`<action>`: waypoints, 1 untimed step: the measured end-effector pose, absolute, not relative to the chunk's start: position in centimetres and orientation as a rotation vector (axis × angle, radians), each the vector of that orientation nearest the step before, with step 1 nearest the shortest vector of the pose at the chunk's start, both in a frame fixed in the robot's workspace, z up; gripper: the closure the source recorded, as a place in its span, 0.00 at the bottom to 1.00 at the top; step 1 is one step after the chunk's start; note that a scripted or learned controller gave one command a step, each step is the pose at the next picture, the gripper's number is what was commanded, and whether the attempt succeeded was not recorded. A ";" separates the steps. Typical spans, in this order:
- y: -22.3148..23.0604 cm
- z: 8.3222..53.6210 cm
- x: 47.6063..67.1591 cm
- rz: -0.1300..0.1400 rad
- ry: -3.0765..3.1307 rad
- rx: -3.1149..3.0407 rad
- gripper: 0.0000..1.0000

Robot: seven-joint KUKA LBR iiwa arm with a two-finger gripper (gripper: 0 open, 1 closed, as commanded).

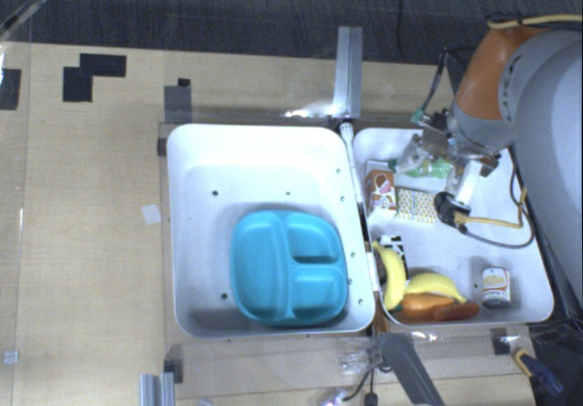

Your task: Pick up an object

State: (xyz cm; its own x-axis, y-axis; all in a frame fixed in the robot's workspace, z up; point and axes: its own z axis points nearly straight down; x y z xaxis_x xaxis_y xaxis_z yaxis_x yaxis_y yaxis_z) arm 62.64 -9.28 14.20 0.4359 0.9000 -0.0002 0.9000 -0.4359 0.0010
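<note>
Gripper [435, 157]: low in the upper part of the right bin [533, 240], above a greenish packet [421, 167]; whether its fingers grasp anything, I cannot tell.
Arm [510, 86]: grey with an orange band, reaching in from the right side.
Near the gripper: a small red-and-white carton [382, 192] and a patterned flat packet [416, 206], just beside each other.
Front of right bin: two bananas [412, 280], a red-orange thing [435, 308] touching them, a small can [495, 287] apart at the right.
Left bin [196, 158]: a blue divided tray [290, 266].
</note>
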 end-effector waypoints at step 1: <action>-17.2 11.4 67.0 0.003 1.543 2.734 0.00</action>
